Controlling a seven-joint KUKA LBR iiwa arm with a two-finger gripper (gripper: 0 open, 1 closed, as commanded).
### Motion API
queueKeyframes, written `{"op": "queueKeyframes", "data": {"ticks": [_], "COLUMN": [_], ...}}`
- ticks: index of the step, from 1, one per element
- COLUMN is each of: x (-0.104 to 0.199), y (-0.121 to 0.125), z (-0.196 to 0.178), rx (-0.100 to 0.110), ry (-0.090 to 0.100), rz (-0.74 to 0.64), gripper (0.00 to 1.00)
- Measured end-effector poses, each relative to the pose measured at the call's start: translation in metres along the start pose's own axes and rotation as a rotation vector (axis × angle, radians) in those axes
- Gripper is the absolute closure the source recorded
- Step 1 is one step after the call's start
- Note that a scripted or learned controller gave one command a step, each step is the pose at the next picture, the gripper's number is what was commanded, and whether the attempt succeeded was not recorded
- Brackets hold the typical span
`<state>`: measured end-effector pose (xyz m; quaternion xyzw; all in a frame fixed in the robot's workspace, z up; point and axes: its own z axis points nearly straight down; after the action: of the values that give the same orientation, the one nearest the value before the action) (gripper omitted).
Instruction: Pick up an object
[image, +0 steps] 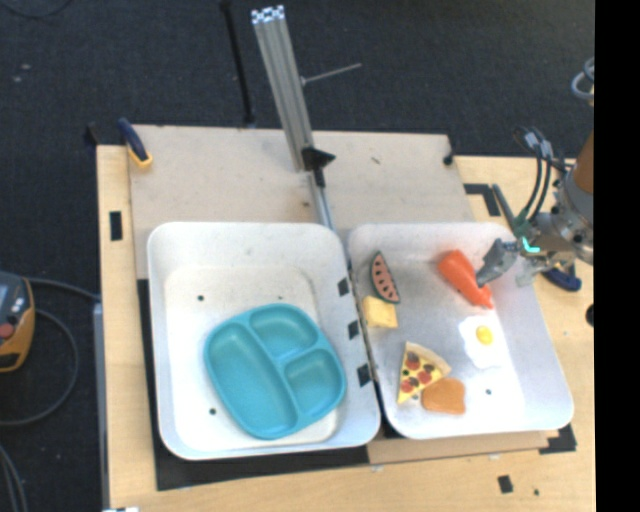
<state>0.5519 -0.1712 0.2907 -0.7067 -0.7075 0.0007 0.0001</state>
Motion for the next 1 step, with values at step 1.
{"op": "queueKeyframes", "data": {"ticks": [1], "x": [0.0], "y": [0.0005], "z": [-0.0011], "rx": [-0.002], "ry": [-0.001], "rz": [0.0], "gripper": [0.0]}}
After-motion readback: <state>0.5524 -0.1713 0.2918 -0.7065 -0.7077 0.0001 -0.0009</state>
